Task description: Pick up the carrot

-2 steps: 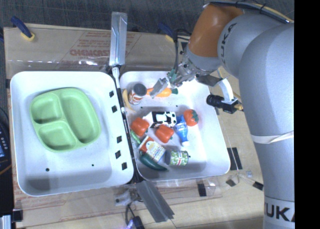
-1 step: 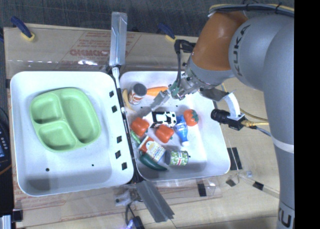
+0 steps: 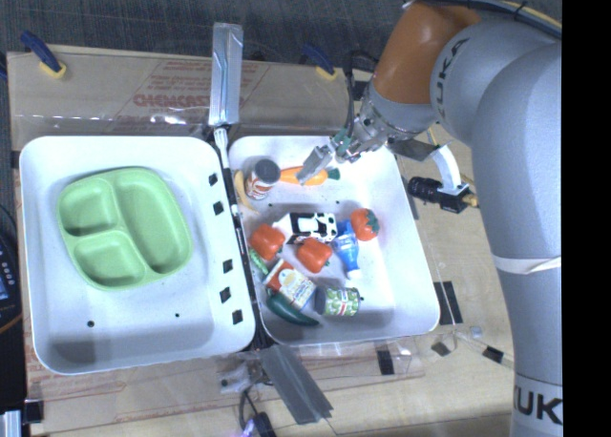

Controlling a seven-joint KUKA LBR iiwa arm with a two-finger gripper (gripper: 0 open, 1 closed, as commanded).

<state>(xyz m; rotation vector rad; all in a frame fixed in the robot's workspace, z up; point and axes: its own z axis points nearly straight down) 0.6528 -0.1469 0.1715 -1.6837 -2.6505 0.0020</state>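
1. Camera view: the jaws (image 3: 313,170) hang over the right bin (image 3: 409,263), at about 12 o'clock in it.
2. The carrot (image 3: 323,176) sits between the two fingers, which are closed on it, just clear of the bin's far wall.
3. At 9 o'clock from the carrot stands a small can (image 3: 260,178).
4. The left bin (image 3: 38,235) holds a green divided plate (image 3: 122,225).

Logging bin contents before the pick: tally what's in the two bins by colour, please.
Orange or red: 4, counting the carrot at the gripper
Green: 3, counting the divided plate
Black-and-white: 1
Blue: 1
Mixed-colour packages: 2
Total: 11, roughly; the pile overlaps.
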